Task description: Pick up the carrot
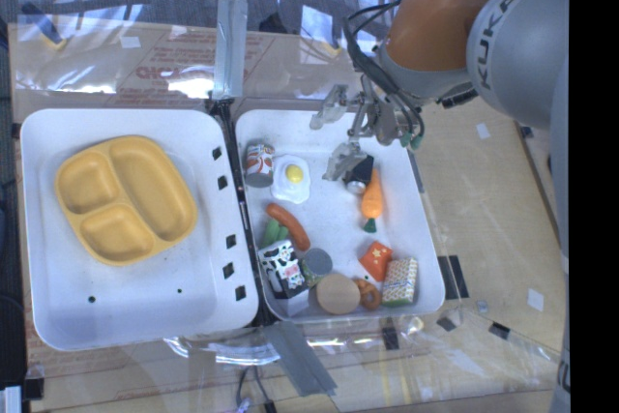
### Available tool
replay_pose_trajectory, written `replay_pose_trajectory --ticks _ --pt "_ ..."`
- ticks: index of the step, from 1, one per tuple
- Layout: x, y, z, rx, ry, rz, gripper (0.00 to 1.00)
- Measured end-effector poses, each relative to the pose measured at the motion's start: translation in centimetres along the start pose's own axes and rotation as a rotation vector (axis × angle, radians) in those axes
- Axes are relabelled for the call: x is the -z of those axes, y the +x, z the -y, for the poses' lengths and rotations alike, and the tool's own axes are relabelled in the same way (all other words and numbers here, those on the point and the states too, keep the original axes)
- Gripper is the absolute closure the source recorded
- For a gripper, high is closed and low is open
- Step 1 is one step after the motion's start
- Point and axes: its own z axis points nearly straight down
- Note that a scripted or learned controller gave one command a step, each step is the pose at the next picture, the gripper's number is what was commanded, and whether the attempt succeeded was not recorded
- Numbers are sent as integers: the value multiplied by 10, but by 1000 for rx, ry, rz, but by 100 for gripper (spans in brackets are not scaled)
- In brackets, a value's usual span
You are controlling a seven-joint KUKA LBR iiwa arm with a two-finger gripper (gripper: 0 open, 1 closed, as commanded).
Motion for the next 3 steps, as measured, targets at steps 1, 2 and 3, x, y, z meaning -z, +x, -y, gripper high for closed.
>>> replay_pose_trajectory --ticks 1,2,3 --pt "-128 55 36 200 0 1 0" --pt "-116 53 34 209 0 5 100" --pt "-63 9 44 12 1 4 100"
